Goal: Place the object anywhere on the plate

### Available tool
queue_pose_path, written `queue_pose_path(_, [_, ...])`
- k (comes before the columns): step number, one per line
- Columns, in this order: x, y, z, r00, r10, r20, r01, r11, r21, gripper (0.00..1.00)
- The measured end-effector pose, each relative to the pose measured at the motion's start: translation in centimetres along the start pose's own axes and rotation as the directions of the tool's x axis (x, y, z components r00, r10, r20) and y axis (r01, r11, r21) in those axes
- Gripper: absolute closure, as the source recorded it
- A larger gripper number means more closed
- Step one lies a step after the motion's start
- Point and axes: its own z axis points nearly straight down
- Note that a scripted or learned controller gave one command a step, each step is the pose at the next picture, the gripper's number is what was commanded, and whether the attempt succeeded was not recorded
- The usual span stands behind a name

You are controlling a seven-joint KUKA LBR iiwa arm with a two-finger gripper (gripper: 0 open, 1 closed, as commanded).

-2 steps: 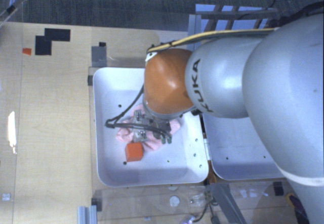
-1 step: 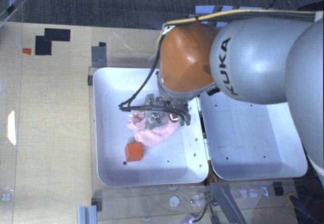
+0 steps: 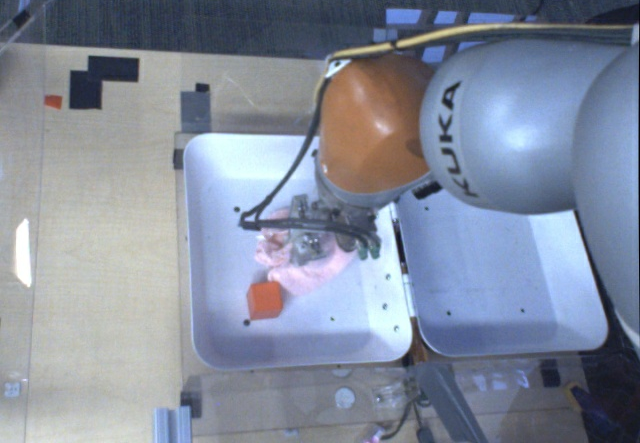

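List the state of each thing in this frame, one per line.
Orange block: resting free on the left bin's floor, apart from the claw.
Pink plate: lying in the left bin, partly covered by the claw.
Claw: low over the plate.
Right bin: partly hidden under the arm.

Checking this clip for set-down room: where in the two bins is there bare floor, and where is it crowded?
The right bin shows bare floor from the shared divider to its near rim. In the left bin, the strip along the far-left wall is bare. Its middle is crowded: the gripper sits over the pink plate, with the orange block just beside it.
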Motion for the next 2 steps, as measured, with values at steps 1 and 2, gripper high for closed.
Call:
queue_pose_path(1, [0.4,4.2,6.0,0.99,0.136,0.021,-0.136,0.991,-0.002,1.0])
queue_pose_path(2, [-2.4,-2.5,4.3,0.984,-0.179,0.002,0.179,0.984,0.001,1.0])
